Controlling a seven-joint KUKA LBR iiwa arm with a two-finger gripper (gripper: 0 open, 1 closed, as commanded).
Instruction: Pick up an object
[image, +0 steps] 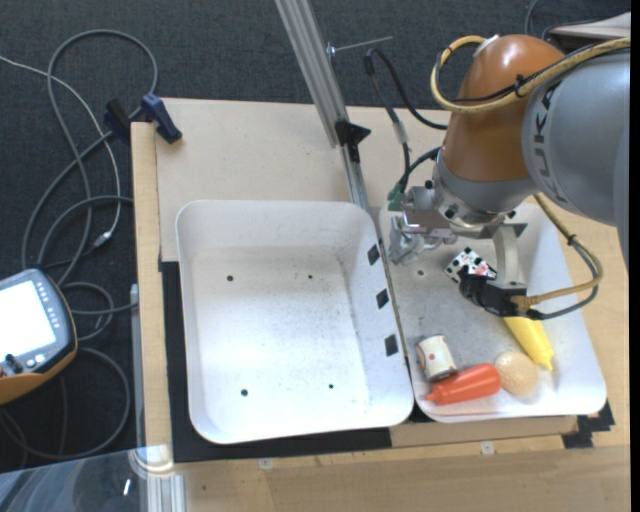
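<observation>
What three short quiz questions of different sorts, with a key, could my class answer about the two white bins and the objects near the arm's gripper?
1. True or false: the orange carrot-shaped toy lies in the shallow white bin on the right.
2. Multiple choice: which thing lies right beside the small white cylinder with a red band? A) the yellow banana-shaped toy B) the orange carrot-shaped toy C) the small black-and-white dotted block
3. Fill in: the two-finger gripper hovers over the far left part of the ____ bin.

Key: 1 true; 2 B; 3 right.
</observation>
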